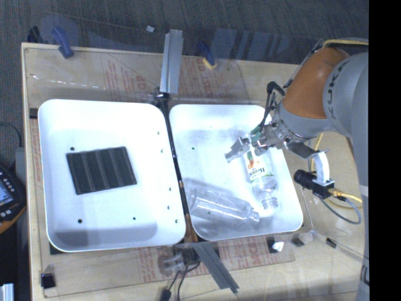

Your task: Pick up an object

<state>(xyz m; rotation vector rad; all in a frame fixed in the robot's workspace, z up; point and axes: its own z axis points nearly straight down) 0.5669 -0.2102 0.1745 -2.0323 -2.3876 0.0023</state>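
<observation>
In the right bin point(207, 121), a small clear bottle with an orange and green label point(260, 175) lies along the right wall, cap end toward the front. A larger clear plastic bottle point(220, 205) lies on its side near the front wall. My gripper point(245, 148) hangs low over the right bin, right at the far end of the labelled bottle, with the arm coming in from the right. The left bin point(56, 124) holds a flat dark ribbed panel point(101, 169).
A grey metal bar point(170, 61) stands at the back between the bins, and another point(213, 268) juts out at the front. A blue clamp point(62, 41) sits at the bench's far left corner. Cables run along the bench to the right of the bins.
</observation>
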